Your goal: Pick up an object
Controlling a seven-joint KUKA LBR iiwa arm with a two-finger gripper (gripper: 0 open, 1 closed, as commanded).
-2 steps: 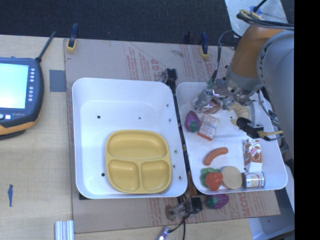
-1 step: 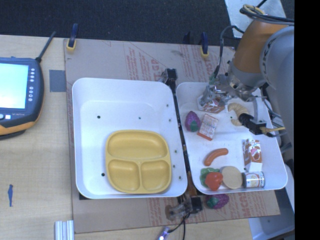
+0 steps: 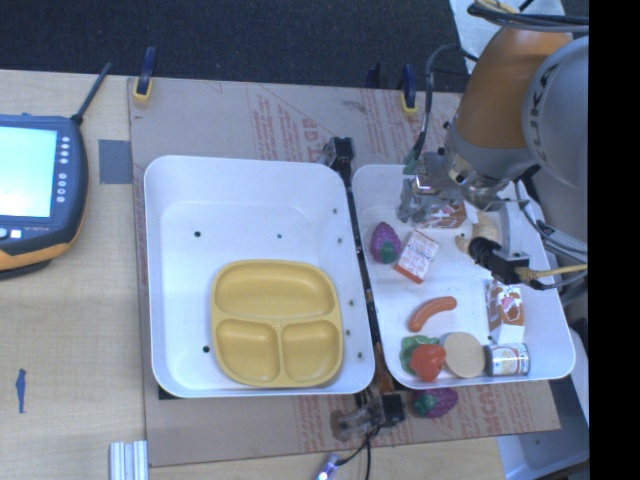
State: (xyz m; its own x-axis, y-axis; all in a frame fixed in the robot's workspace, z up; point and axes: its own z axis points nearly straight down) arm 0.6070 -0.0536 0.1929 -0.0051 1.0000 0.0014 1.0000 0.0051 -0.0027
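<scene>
Near rim of right bin (image 3: 560,363): tomato (image 3: 427,361), round cracker (image 3: 464,355), small can (image 3: 509,360). Mid: sausage (image 3: 432,313), red-white packet (image 3: 417,256), purple grape bunch (image 3: 385,241). Far end: gripper (image 3: 425,200) low over the bin floor, just beyond the packet; open or closed, can't tell. Left bin (image 3: 180,208) holds yellow divided tray (image 3: 277,321).

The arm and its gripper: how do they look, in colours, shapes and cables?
The arm is bulky and rounded, grey with a wide orange band above the wrist. Thin dark cables run along its wrist. The gripper is a small metallic grey part at its end.
</scene>
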